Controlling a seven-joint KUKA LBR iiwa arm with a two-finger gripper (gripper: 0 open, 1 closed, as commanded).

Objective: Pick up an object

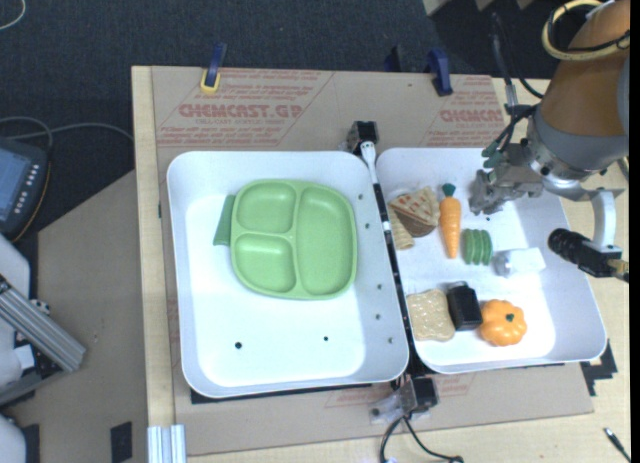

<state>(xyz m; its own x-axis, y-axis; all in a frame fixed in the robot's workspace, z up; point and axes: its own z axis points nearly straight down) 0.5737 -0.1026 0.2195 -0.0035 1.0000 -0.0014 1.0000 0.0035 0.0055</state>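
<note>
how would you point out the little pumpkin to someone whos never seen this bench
Look in the right bin, the one crowded with toy food, not the left bin with the green plate. Near its front edge sits the pumpkin, right of a small black block. It is round, ribbed and orange, unlike the long carrot further back.

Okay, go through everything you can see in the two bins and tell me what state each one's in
Green plate: flat in left bin, compartments bare.
Carrot: lying in right bin, beside green pod.
Pumpkin: upright, near front edge.
Cracker: flat, touching black block.
Bread slice: lying beside carrot.
Gripper: over right bin, holding nothing visible.
</note>
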